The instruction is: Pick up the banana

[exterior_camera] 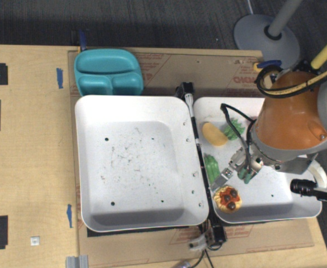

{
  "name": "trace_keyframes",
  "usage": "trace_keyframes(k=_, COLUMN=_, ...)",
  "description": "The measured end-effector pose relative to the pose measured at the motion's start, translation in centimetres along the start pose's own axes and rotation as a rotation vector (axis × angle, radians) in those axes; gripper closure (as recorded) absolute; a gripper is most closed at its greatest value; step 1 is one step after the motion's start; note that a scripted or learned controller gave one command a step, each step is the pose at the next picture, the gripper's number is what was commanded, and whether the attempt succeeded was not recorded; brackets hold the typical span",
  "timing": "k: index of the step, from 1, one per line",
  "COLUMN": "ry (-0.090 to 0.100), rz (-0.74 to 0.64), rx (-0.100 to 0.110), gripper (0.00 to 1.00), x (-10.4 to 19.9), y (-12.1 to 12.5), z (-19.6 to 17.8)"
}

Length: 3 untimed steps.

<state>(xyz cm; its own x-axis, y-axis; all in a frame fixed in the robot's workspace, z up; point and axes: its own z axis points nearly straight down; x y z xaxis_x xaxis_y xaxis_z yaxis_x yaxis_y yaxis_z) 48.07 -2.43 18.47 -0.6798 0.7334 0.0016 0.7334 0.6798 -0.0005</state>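
Yellow smooth oval banana (214, 134) lies at 11 o'clock of metal tool (237, 169); tool's opening cannot be told.

Left of the claw (240, 169) stretches a cardboard-covered tabletop (29, 149) marked with blue tape (60, 78); beyond it lies dark grey carpet (152, 10) bearing a round grey stand base (266, 35).

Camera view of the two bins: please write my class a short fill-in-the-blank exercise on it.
1. The claw hovers over the ___ bin.
2. The divided tray behind the left bin is coloured ___.
3. The band above the arm's wrist is ___.

Missing words: right; teal; orange
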Motion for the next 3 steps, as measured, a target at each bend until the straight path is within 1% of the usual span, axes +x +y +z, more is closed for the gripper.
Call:
trace_keyframes(k=1, ry=-0.002, rz=-0.091, rx=-0.002, gripper=0.00, x=7.3, y=6.6, z=0.0)
trace_keyframes(k=2, ry=-0.003, rz=-0.147, rx=-0.004, gripper=0.00, x=11.6, y=11.7, z=9.9)
trace_keyframes(k=3, ry=-0.002, rz=0.185, rx=-0.006, gripper=0.00, x=13.5, y=17.3, z=9.8)
